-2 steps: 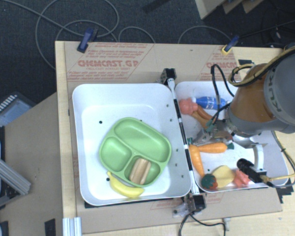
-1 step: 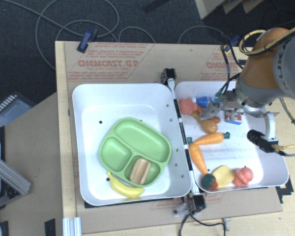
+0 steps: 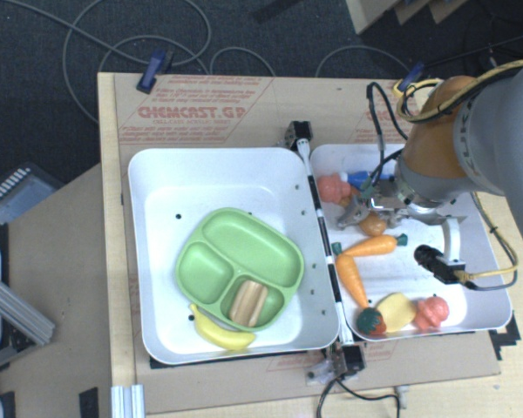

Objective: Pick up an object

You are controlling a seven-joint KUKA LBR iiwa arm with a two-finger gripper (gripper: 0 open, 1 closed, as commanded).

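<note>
Arm [image 3: 471, 138] runs off the right edge and covers the top of the right bin [image 3: 484, 312]. Jaws [image 3: 372, 209] sit under the wrist, too small and dark to read. Pink item [image 3: 333, 188] and blue item [image 3: 358, 180] just left of and above the jaws are partly hidden and can't be identified.

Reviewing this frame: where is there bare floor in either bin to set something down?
Left bin: bare along the top and left, above the green divided plate. Right bin: crowded; carrots, lemon and other toy foods fill the front, the gripper hangs over its middle.
</note>
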